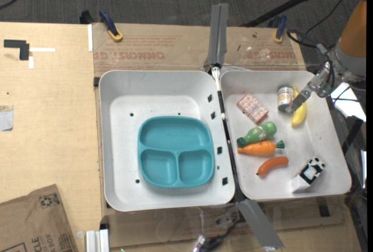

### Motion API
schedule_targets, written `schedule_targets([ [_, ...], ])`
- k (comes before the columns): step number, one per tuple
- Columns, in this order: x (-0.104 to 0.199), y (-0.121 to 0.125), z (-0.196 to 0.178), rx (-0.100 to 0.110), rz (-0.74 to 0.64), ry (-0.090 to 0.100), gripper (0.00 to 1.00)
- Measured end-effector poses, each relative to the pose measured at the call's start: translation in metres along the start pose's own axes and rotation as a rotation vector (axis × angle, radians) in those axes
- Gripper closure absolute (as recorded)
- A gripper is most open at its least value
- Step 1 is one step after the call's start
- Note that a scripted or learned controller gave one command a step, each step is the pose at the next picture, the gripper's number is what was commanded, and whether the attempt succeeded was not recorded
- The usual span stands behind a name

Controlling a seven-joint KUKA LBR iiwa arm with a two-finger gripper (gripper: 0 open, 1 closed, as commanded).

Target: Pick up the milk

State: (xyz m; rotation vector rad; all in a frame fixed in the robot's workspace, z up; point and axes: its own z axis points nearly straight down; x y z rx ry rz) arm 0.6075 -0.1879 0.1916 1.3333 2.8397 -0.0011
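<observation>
The milk [310, 174] is a small white carton with black patches. It lies in the front right corner of the right bin [341, 146]. My gripper [307, 93] reaches in from the right over the back of that bin, just above the yellow banana [298, 114] and beside a small tin can [285, 97]. It is well behind the milk and apart from it. Nothing shows in its grasp.
The right bin also holds a pink box [252, 107], a green bottle [257, 134], a carrot [259, 149] and an orange sausage [273, 165]. A teal divided plate [176, 151] sits in the left bin [116, 128]. A cardboard box [35, 221] lies at the front left.
</observation>
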Motion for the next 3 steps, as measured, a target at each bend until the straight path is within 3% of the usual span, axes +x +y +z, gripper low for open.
schedule_targets([
  [1,0.034,-0.092,0.021,0.002,-0.032,0.004,0.00],
  [2,0.067,-0.051,-0.018,0.001,0.090,0.002,0.00],
  [3,0.058,-0.112,-0.065,0.002,0.198,0.001,0.00],
])
